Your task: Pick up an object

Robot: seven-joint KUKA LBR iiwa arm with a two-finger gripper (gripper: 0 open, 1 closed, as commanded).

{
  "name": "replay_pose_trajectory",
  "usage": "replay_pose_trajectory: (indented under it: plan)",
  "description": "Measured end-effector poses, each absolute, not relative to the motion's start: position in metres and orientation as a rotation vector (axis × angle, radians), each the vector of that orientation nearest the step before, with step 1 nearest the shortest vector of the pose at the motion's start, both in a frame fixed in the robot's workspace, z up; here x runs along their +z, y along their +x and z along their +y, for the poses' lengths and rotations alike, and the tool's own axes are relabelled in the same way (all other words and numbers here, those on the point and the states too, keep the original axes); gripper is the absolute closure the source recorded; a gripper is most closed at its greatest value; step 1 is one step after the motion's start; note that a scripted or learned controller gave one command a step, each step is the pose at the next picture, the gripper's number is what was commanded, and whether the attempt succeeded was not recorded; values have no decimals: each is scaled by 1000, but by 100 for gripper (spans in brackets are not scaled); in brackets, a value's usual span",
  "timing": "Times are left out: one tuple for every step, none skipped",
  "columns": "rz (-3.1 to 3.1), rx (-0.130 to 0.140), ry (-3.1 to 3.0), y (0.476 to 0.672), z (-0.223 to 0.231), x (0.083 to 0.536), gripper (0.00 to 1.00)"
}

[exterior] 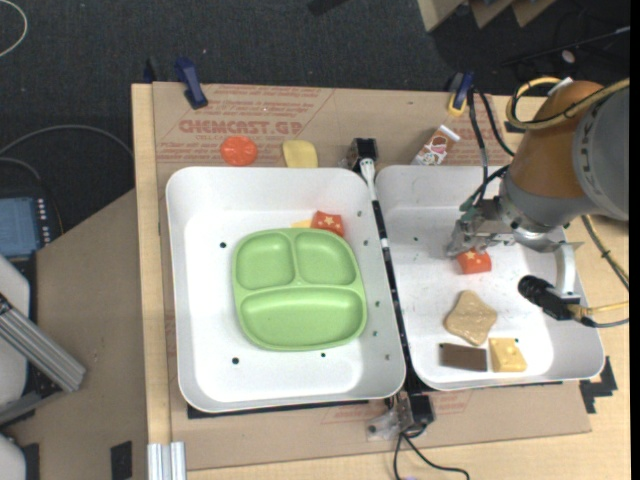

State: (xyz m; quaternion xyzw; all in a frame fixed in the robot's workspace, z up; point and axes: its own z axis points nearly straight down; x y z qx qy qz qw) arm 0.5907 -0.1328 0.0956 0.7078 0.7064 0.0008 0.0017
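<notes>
hand (470, 240) state unclear | red block (476, 261) small, orange-red, just below hand, right bin (420, 338)

Arm (585, 158) cut off by right edge. Jaws (470, 240) too small/dark to read (open vs shut unclear), sitting over the red block (476, 261). Yellow piece (303, 224) mostly hidden behind green plate (298, 290). Desk (250, 118) lettering partly legible.

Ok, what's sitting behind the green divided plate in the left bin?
Behind the green divided plate, a small red block and a yellow sliver peek over its far rim. The plate covers their lower parts, so their full shapes are hidden.
</notes>
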Motion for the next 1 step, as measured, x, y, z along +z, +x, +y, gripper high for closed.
replay_pose_trajectory:
  plan:
    - [2225,14,2209,586,-67,191,100]
